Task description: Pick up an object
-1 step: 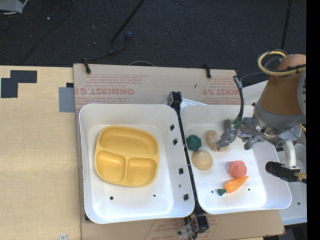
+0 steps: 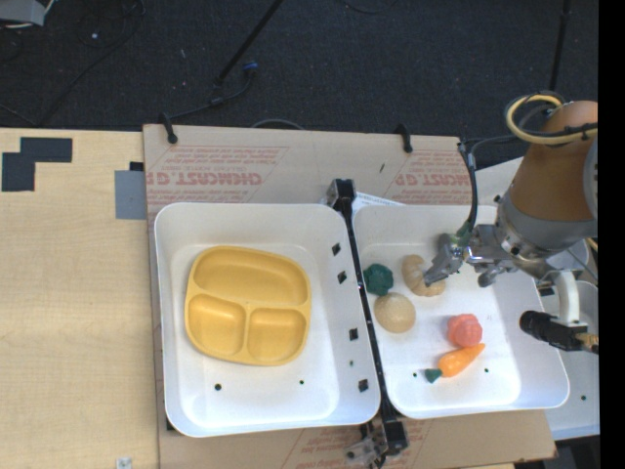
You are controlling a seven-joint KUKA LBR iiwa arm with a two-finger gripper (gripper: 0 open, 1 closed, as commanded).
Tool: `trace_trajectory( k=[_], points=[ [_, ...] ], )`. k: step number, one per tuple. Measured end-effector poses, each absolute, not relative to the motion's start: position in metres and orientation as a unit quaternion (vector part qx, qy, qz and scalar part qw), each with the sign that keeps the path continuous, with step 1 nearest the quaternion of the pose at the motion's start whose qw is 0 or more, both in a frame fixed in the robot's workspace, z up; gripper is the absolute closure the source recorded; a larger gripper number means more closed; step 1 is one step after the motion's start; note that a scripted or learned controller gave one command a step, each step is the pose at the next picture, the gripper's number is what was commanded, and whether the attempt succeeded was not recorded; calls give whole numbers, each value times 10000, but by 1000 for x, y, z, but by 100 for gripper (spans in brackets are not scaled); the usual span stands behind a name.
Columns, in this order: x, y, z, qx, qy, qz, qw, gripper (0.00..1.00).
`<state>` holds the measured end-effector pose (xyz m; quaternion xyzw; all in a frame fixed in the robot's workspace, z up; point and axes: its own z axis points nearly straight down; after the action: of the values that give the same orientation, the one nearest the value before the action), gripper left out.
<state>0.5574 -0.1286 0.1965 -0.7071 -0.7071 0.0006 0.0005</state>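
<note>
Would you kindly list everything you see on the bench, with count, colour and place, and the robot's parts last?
Bins: two, white, side by side on the bench.
Divided plate: one, yellow, in the left bin.
Green ball: one, dark green, right bin, near the divider.
Beige balls: two, right bin, one below the green ball, one by the gripper.
Red ball: one, right bin.
Carrot: one, orange, below the red ball.
Arm: one, orange band.
Gripper: one, over the right bin.

arm: enters from right, bent down | hand: low, pointing left
</note>
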Motion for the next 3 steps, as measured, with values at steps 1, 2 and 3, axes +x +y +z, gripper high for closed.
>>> trace_trajectory(
  k=[1,2,3],
  points=[
    [565,-122,141,-7065,-7077,19,32,0],
    [567,-120,93,-7072,-7071,-27,14,0],
    [569,-121,107,-7076,-7066,-39,-5,100]
  ],
)
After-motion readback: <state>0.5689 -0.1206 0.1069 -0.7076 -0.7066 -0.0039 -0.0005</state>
